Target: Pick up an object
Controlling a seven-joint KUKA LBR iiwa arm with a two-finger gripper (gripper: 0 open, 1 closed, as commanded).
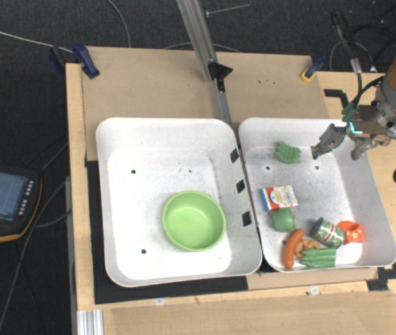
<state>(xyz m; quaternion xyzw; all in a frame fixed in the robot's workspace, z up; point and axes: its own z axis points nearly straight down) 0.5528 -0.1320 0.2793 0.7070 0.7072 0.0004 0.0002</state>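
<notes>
One green toy lies just left of the spread, empty gripper.

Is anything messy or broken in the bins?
Nothing looks broken or spilled. The toys in the right bin are just jumbled near its front corner, and the can lies on its side. The green bowl sits upright in the left bin.

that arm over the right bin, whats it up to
The arm reaches in from the right, and its gripper hangs open over the far end of the right bin, holding nothing. The nearest item is a green leafy piece. Nearer the front lie a small carton, a green ball, a can, a sausage and a green pod. The left bin holds a green bowl.
</notes>
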